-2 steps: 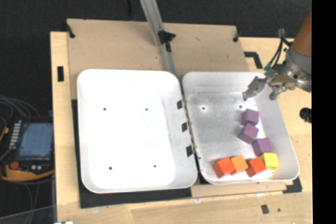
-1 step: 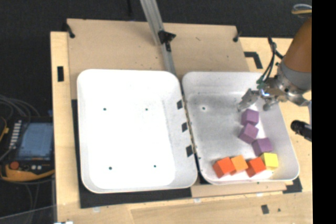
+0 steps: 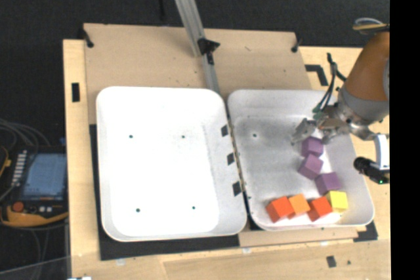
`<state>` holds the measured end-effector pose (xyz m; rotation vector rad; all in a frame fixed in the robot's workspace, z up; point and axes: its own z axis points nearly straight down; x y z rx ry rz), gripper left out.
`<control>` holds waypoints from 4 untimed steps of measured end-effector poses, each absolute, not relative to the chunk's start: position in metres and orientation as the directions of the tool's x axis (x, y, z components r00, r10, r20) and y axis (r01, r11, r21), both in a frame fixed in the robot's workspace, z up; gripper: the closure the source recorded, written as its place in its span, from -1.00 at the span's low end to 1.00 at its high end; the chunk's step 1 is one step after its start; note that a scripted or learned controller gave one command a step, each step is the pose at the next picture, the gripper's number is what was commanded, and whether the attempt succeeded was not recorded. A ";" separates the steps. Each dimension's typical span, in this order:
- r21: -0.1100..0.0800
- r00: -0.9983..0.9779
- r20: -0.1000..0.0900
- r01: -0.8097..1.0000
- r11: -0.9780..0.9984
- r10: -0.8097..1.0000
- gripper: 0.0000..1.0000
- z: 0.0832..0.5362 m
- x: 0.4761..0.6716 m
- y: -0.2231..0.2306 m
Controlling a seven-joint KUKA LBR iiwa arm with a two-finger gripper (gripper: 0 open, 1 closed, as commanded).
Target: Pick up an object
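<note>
Since the blocks huddle along the near edge of the right bin (image 3: 262, 115), I have the gripper (image 3: 316, 130) low over the topmost purple block (image 3: 314, 146), fingers seemingly spread around it, though nothing looks clamped yet.

Grey arm (image 3: 367, 98) with a broad orange band, thin dark cables (looped beside it), metallic grey pincer (image 3: 315, 130).

Fixed overhead cam, slanted, prob. mid-range, both bins (image 3: 164, 160).
</note>
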<state>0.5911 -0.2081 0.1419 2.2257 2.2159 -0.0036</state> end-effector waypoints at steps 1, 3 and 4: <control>0.006 0.008 -0.003 1.000 -0.008 1.000 1.00 0.155 0.593 -0.209; 0.007 -0.005 -0.002 1.000 0.005 1.000 1.00 0.254 0.606 -0.212; 0.002 -0.007 0.001 1.000 0.007 1.000 1.00 0.263 0.601 -0.158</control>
